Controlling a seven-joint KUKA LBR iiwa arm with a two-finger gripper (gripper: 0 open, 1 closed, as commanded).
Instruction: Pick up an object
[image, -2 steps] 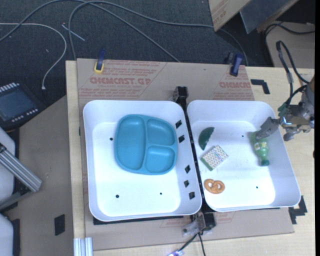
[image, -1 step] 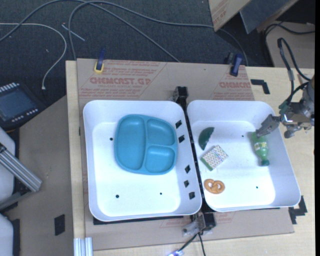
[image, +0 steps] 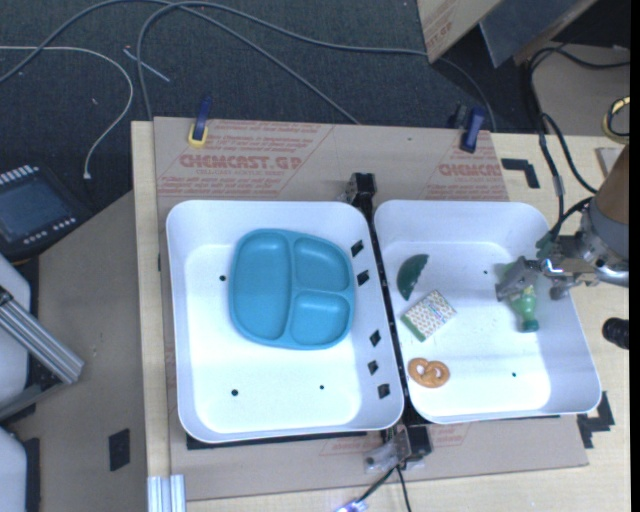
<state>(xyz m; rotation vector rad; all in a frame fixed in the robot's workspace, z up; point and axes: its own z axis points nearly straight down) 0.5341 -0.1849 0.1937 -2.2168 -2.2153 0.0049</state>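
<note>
Green toy (image: 527, 312) just below fingers (image: 521, 283), seemingly not gripped; fingers' spread impossible to tell. Probably light, stiff, graspable across middle.

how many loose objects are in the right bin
4: a dark green piece near the divider, a patterned packet below it, a pretzel at the front, a green item under the pincer.

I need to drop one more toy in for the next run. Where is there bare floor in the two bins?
Left bin: a broad strip in front of the blue divided plate. Right bin: the near right corner, past the pretzel. It is crowded around the green piece, the patterned square and the end effector.
</note>
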